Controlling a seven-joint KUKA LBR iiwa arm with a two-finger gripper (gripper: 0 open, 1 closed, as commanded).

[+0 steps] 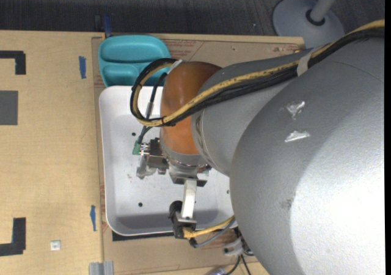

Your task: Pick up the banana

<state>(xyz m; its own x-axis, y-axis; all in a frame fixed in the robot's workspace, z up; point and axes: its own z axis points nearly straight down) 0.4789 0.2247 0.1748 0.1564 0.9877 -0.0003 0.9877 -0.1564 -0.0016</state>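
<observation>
Orange at my wrist and grey along my forearm take up most of the view, with my arm [293, 145] reaching across the bench from the right and my wrist poised over the white bin [119, 145]. My claw [153, 161] sits somewhere below the wrist hardware, low over the bin floor, but from this angle I cannot tell whether it is spread, closed, or clamped on anything — my own body hides it. I cannot find the banana either: no yellow fruit shows on the bare white floor to the left of my wrist, so if it is here it probably lies under me, and that is only a guess. A teal tub [131, 57] stands at the bin's far edge, just beyond the black and yellow cables [146, 93] looping off my wrist. The risk from here is plain — closing blind, I could pinch air, or clip the fruit off-centre and nudge it aside. Descending too far would drive me into the bin floor, and that slack cable loop could snag the tub's rim.
</observation>
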